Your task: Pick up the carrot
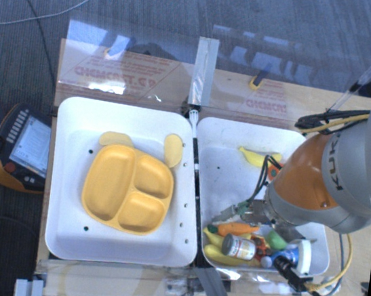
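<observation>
left bin (64,181) holding a yellow divided tray (128,189), right bin (224,142) with carrot (237,228), banana (256,157), can (238,247), jaws' state cannot be told

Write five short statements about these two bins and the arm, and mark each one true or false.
1. The yellow three-compartment plastic tray lies in the left white bin. True.
2. The orange carrot lies in the left bin. False: it lies in the right white bin, among the clutter.
3. The gripper is low over the right bin's clutter. True.
4. The yellow banana rests on the tray. False: it lies near the right bin's far edge.
5. The small labelled can stands upright. False: it lies on its side.
</observation>
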Controlling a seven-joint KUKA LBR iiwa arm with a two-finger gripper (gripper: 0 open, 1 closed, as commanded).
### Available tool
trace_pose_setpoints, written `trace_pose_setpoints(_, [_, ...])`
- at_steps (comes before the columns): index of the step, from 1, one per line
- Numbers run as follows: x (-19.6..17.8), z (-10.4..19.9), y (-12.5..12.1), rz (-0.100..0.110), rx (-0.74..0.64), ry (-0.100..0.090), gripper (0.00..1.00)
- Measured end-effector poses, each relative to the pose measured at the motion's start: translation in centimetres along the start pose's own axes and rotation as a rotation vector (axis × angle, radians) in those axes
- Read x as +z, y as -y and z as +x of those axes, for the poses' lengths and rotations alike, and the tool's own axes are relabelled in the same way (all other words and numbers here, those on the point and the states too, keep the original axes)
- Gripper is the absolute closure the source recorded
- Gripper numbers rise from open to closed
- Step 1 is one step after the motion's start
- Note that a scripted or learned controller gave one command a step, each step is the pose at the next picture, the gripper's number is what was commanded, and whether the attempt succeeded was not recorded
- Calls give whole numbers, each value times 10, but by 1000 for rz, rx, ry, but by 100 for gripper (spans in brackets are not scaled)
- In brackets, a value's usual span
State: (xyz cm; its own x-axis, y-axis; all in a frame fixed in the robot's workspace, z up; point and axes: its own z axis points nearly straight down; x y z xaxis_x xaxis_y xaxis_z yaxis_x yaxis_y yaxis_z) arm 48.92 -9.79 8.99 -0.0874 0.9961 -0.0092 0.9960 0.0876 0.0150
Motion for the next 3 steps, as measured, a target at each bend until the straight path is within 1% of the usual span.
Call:
trace_pose_setpoints(1, [-34,-17,7,21,173,-7,0])
trace_pose_setpoints(2, [0,-3,1,2,357,-2,0])
trace_pose_setpoints(3, [-8,-3,0,4,356,-2,100])
